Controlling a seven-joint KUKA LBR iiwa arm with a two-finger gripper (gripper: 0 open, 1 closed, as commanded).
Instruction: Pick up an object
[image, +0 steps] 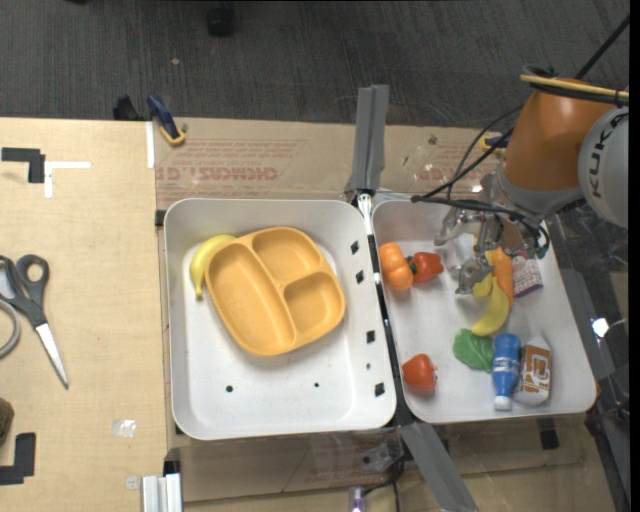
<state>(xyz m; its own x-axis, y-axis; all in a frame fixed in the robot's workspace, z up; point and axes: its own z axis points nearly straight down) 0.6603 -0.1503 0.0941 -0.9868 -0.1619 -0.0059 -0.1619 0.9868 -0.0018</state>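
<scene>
Scissors (35, 310) are lying unused on the bench. Gripper (478, 262) is being held over the banana (491, 310); finger state cannot be told. Banana is judged light, smooth, best pinched mid-curve.

banana (207, 257): mostly hidden behind tray (275, 290) | scissors (30, 310): cut by left edge

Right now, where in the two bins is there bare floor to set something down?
Left bin: a bare strip along the front, below the divided plate. Right bin: a small patch between the tomato and orange. Around the pincer, banana, green toy and bottle, it's crowded.
</scene>
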